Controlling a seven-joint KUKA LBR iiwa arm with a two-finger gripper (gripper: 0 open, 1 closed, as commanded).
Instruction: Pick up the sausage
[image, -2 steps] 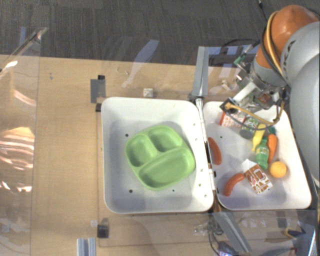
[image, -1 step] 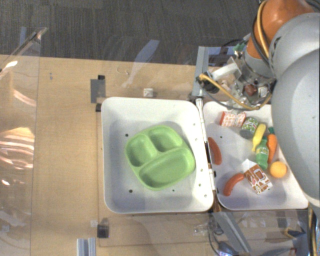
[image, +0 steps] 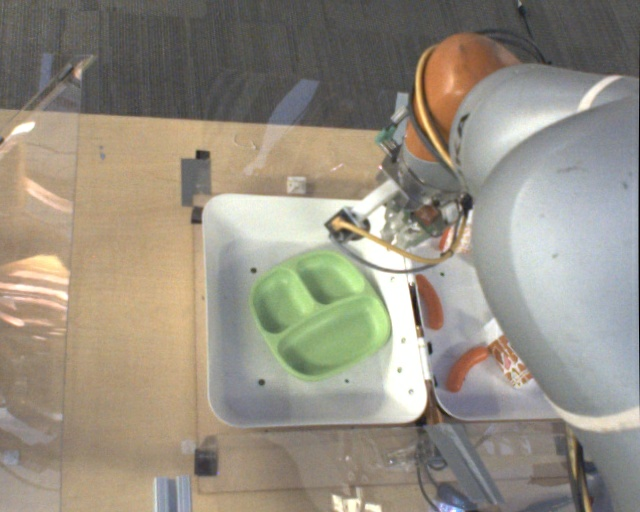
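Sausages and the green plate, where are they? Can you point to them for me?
Upper sausage (image: 430, 302), camera view, on the middle of its length, in the right bin.
Lower sausage (image: 464, 368), camera view, on its middle, in the right bin.
Green plate (image: 320, 313), camera view, on a divider ridge, in the left bin.

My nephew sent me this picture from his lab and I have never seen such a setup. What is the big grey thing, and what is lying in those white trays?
The big grey shape is a robot arm with an orange band, reaching in from the right. One camera above the bench looks down at a slant. Its gripper, the tool at its tip, hangs over the join between two shallow white bins. The left bin holds a green divided plate. The right bin, partly hidden by the arm, holds two sausages and a patterned object. I see nothing held.
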